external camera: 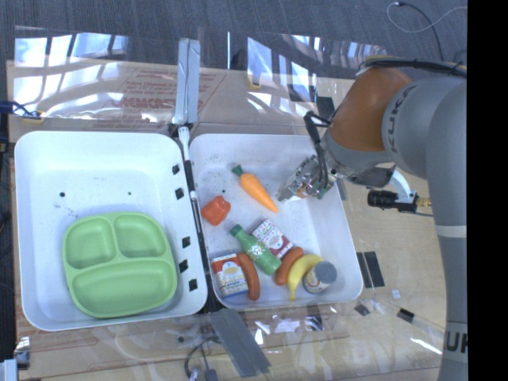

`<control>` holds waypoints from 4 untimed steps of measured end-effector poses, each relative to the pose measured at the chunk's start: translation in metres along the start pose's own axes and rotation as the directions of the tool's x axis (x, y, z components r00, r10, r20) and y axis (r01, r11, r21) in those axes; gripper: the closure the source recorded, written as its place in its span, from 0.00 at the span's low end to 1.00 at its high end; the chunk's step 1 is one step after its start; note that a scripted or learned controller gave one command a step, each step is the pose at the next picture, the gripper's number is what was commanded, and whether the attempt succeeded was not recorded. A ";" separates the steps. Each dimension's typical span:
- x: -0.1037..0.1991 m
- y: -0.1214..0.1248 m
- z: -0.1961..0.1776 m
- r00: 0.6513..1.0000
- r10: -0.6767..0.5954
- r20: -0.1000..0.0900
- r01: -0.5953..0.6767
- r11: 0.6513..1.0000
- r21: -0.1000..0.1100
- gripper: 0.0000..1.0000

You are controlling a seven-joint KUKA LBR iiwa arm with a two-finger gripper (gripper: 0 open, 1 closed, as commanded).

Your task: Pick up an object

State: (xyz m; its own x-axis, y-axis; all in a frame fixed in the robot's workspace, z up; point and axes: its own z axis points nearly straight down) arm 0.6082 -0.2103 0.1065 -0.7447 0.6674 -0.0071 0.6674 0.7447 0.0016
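A thick rounded grey metal arm (440,133) wears a broad glossy orange band (367,109) above its small metallic two-fingered hand (305,182).

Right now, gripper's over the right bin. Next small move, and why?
Probably shift a little left and down onto the carrot. The gripper hangs just right of its tip with nothing visibly held, and the carrot lies apart from the crowded items near the bin's front, so it looks the easiest grasp.

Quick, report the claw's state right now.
Claw: over the right bin, just right of the carrot; open or shut cannot be told, and nothing is visibly held.
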 end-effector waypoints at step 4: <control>0.036 -0.035 -0.128 0.990 0.138 0.000 -0.138 0.990 0.003 1.00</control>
State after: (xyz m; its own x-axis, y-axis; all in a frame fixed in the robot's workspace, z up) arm 0.5570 -0.2115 0.2342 -0.6454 0.7639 -0.0064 0.7639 0.6454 -0.0001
